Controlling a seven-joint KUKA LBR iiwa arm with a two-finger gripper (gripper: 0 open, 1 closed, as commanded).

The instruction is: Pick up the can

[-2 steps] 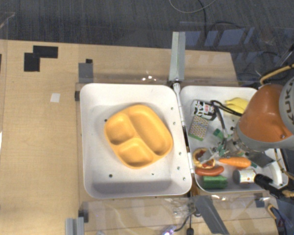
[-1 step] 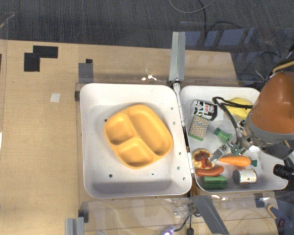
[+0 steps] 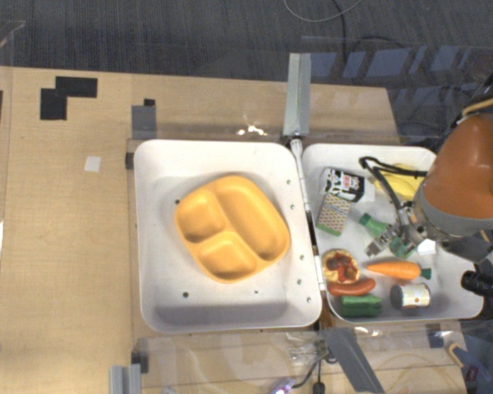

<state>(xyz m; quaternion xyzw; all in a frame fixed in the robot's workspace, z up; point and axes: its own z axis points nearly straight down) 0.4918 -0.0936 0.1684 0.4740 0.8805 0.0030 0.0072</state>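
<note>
A grey arm point(image 3: 468, 179) with an orange band reaches in from the right over the right bin point(image 3: 456, 306), its gripper point(image 3: 401, 238) hanging low among a jumble of toy food and small items. Whether the gripper is parted or pressed together cannot be told from this angle, and nothing can be seen held in it. The can point(image 3: 414, 295), a small silver cylinder lying on its side, rests near the bin's front right corner, just in front of the carrot point(image 3: 393, 269) and apart from the gripper. To the can's left, a green pepper point(image 3: 361, 304) lies along the front wall, with a red sausage point(image 3: 351, 286) just behind it and a pizza slice point(image 3: 341, 263) behind that. Farther back, near the divider between the bins, sit a black-and-white carton point(image 3: 343, 185) and a speckled green-grey packet point(image 3: 334, 215). A small green bottle point(image 3: 371, 222) lies just left of the gripper, and a yellow banana point(image 3: 403, 180) with a black cord looped over it lies at the back beneath the arm. The left bin point(image 3: 160, 302) holds a yellow divided plate point(image 3: 230, 226), set at a tilt, with three compartments. Both bins stand side by side on a wooden bench point(image 3: 57, 245).
</note>
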